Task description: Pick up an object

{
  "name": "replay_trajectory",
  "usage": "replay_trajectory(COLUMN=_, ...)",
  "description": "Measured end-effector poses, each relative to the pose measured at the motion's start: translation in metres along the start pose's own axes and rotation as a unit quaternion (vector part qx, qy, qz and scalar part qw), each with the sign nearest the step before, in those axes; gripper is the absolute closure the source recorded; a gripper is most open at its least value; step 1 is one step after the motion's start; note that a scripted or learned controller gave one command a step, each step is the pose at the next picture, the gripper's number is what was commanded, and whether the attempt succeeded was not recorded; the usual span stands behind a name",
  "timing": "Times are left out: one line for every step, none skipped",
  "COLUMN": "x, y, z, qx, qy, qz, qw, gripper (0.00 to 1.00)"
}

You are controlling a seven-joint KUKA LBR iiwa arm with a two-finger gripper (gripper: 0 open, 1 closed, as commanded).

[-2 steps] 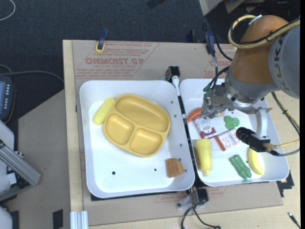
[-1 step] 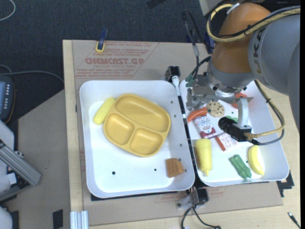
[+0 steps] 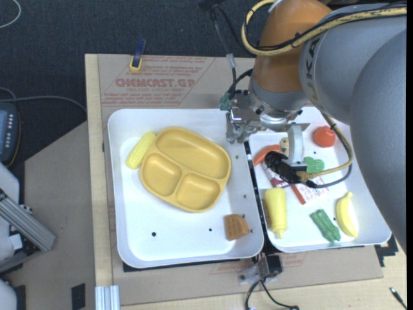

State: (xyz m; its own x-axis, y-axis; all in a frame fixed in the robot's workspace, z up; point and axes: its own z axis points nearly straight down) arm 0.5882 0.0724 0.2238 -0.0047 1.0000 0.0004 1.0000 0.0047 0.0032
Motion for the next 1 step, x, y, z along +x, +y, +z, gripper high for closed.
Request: replay_trajectory(x=-0.0001, y=0.0115, z=0.0084, qx=0.000, qy=-0.001, qz=0.001, qw=1.0000, gripper=1.00)
